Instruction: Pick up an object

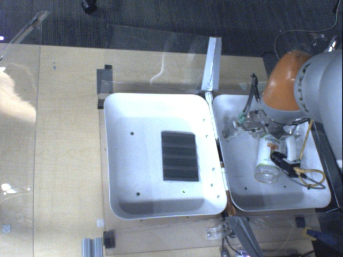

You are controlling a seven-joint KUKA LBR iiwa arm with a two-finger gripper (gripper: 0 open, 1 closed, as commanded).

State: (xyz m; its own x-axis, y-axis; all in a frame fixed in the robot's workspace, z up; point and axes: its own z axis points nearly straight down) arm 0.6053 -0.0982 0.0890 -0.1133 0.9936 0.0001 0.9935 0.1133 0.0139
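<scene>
Two white bins sit side by side on a wooden bench (pixel 59 159). The left bin (pixel 128 165) has a black ridged mat (pixel 180 156) lying flat at its centre, its long side running from 12 to 6 o'clock. The grey arm (pixel 321 84), with its orange band (pixel 281 87), comes in from 3 o'clock over the right bin (pixel 241 189). Its gripper (pixel 251 126) hangs above that bin's 10 o'clock part; whether it is apart or together cannot be told. A clear bottle (pixel 265 159) lies near that bin's centre, at 5 o'clock from the gripper and just beside it, round end toward 6 o'clock; contact between them cannot be judged
</scene>
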